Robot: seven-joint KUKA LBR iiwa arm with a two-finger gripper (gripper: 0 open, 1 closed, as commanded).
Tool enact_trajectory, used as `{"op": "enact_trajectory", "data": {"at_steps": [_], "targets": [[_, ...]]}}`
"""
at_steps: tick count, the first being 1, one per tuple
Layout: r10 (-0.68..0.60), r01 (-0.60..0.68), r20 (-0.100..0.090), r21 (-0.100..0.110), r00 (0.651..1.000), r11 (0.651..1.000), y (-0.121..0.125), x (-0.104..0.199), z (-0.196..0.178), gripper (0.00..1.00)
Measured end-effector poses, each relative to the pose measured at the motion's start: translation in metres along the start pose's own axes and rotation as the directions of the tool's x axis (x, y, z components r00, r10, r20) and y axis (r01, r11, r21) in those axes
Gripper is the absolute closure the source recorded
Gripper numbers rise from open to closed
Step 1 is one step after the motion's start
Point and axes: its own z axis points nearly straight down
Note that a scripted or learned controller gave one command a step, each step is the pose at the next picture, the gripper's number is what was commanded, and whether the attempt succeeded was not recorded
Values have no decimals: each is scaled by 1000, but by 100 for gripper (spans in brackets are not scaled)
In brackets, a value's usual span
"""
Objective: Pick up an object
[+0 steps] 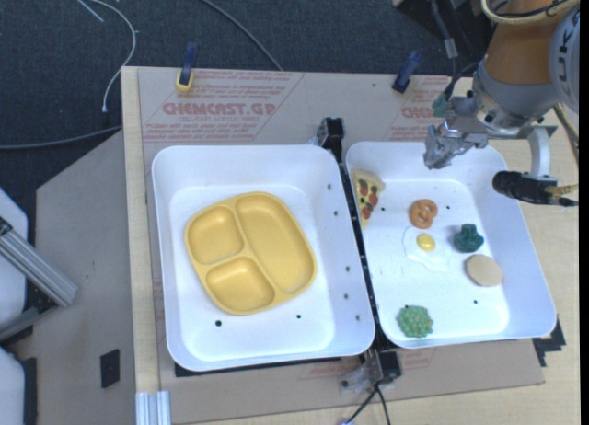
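gripper hangs over the right bin's far edge; can't tell its opening. nearest pick, the pretzel, sits just below it toward the camera. drop straight, centre on it, avoid the fried egg beside it.

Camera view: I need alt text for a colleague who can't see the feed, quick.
The gripper hangs over the far edge of the right bin, above a pizza slice, pretzel, fried egg, dark green piece, tan piece and green broccoli. The left bin holds a yellow divided tray.
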Motion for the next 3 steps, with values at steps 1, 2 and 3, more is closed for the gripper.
{"op": "enact_trajectory", "data": {"at_steps": [1,2,3], "targets": [[-1,1,0,-1,1000,1000,-29,51,-10,100],[1,-1,1,1,1000,1000,-59,97,3,100],[-1,1,0,2,1000,1000,-87,147,12,100]]}}
